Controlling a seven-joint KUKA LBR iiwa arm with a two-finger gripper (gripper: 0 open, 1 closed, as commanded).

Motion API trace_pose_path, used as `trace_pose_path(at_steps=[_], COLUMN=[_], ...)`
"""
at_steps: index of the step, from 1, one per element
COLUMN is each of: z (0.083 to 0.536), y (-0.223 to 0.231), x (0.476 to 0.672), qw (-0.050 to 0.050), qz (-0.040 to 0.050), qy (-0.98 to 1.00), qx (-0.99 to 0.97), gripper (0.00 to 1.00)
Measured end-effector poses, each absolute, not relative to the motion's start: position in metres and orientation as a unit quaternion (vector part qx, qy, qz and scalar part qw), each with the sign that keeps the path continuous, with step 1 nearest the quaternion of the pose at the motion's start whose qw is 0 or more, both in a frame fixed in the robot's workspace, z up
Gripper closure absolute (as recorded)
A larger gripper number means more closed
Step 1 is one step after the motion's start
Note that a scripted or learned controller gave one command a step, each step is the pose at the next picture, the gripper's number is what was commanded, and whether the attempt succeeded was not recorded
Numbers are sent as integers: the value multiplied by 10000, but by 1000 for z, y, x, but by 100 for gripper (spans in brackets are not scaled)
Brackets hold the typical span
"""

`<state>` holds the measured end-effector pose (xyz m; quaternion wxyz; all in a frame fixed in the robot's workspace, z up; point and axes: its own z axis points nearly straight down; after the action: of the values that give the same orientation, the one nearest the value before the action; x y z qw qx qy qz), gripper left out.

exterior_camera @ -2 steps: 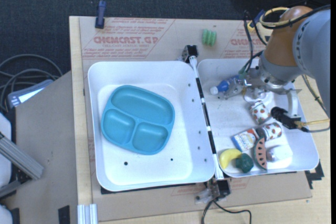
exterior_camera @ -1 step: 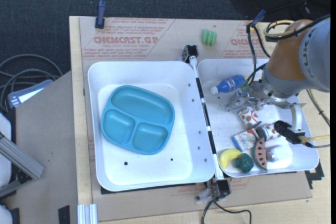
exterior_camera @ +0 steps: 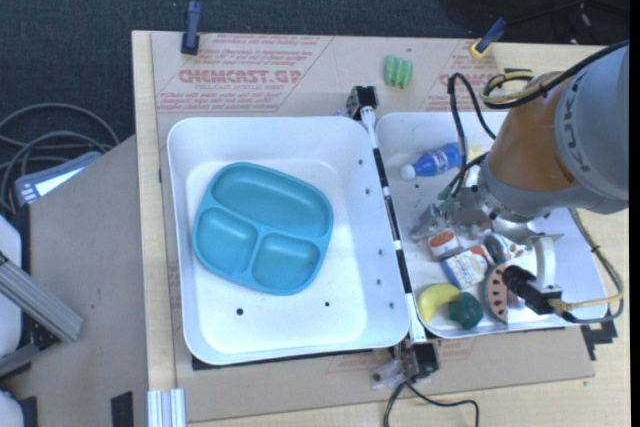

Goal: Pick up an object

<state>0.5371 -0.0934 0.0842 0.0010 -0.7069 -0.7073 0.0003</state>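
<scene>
Two white bins sit side by side on my desk (exterior_camera: 250, 75): the left bin (exterior_camera: 185, 215) carries a blue divided plate (exterior_camera: 262, 227), while the right bin (exterior_camera: 590, 275) holds the clutter I am working through. My arm (exterior_camera: 560, 150) reaches in from the right, and its claw (exterior_camera: 462, 213) is low over the middle of the right bin, among the objects; from this angle I cannot tell how it is set or whether it grips anything. A small blue bottle (exterior_camera: 432, 161) lies at the far left of that bin, just beyond the claw. A white and orange packet (exterior_camera: 466, 265) lies nearer, and a yellow lemon (exterior_camera: 436, 299) touches a dark green ball (exterior_camera: 465, 312) at the near edge, beside a brown oval piece (exterior_camera: 495, 291). I judge the step to be the reach-and-grasp; next comes a firm closing on one item, then a straight lift clear of its neighbours.
</scene>
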Motion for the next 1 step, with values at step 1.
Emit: trace_pose_path(at_steps=[1], z=[95], y=[-94], x=[538], qw=[-7], qz=[-4], qy=[-7069], qx=[-7073], gripper=[100])
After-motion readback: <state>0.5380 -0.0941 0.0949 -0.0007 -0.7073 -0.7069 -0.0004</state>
